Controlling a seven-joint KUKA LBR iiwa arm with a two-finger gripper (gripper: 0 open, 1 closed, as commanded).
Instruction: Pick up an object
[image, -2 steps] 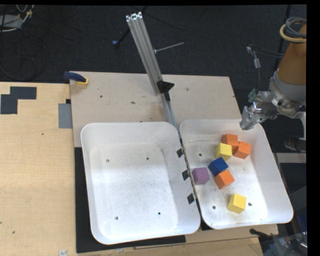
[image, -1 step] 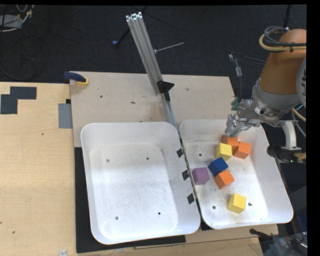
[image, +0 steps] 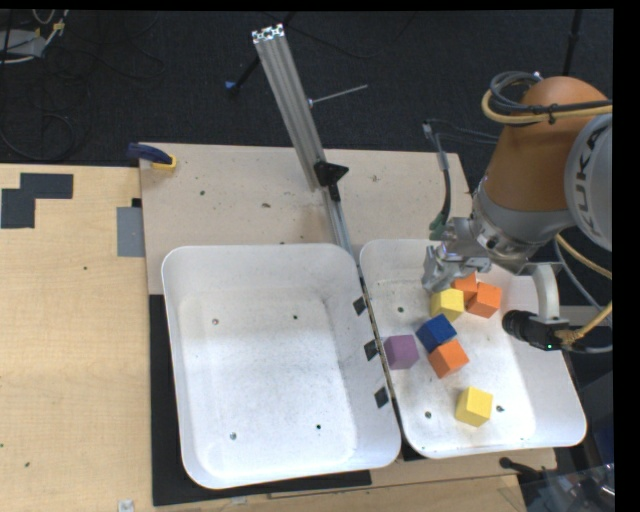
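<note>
**Gripper low over the blocks in the right bin**

Right now the grey arm with its orange band (image: 540, 150) reaches in from the right, and its two-finger gripper (image: 445, 272) hangs low over the far part of the shallow white right-hand bin (image: 545, 425). Whether anything sits between the gripper's tips I cannot tell from this angle, nor how they are set.

Just beside the gripper, on the bin floor, a small yellow cube (image: 449, 302) lies touching a pair of small orange cubes (image: 479, 296) nearer the bin's right edge. Toward the bin's middle a dark blue cube (image: 436, 332) sits against another orange cube (image: 450, 357), and a purple cube (image: 401, 351) rests just beside them, close to the bin's left wall. A second yellow cube (image: 474, 405) lies apart from the rest, near the front edge.

The shallow white left-hand bin (image: 180, 300) sits alongside, its right rim meeting the other bin's left rim. A slanted aluminium bar (image: 290, 100) rises from the far side of the bench.
</note>
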